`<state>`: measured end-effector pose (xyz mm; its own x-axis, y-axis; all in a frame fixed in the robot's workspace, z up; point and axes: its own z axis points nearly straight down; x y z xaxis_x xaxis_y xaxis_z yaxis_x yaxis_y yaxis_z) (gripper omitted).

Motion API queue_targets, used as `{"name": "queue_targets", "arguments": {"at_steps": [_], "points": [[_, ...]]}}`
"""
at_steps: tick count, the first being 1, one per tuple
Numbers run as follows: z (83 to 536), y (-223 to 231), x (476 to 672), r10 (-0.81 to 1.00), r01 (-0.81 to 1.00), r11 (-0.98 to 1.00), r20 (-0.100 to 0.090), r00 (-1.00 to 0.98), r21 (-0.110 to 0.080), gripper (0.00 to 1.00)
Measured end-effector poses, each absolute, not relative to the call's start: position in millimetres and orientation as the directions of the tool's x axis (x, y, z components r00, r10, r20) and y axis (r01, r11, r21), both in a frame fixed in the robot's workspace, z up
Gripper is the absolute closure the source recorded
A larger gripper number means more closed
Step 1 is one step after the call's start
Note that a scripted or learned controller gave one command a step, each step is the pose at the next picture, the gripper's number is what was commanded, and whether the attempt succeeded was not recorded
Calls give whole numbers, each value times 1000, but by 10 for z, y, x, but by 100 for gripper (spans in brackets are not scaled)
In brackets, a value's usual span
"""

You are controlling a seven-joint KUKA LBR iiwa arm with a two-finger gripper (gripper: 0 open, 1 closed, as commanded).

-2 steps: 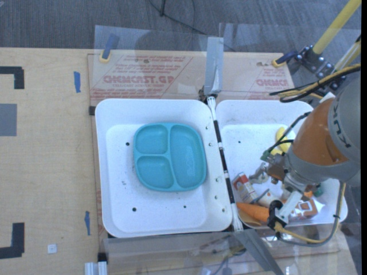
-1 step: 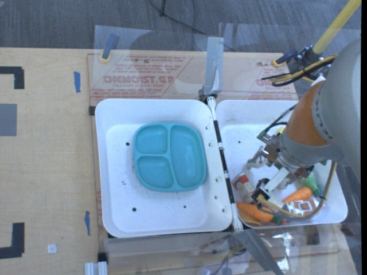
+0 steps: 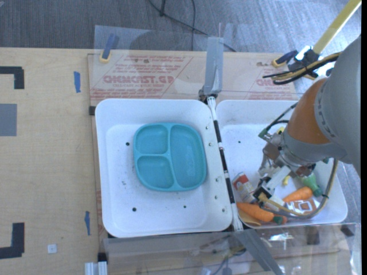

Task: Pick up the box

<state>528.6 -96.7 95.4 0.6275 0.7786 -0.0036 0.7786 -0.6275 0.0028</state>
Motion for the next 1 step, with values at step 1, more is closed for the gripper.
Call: {"name": "queue_targets", "arguments": {"at_steps": [1], "points": [[1934, -535, 5799, 639, 639, -769, -4, 769, -3, 100]]}}
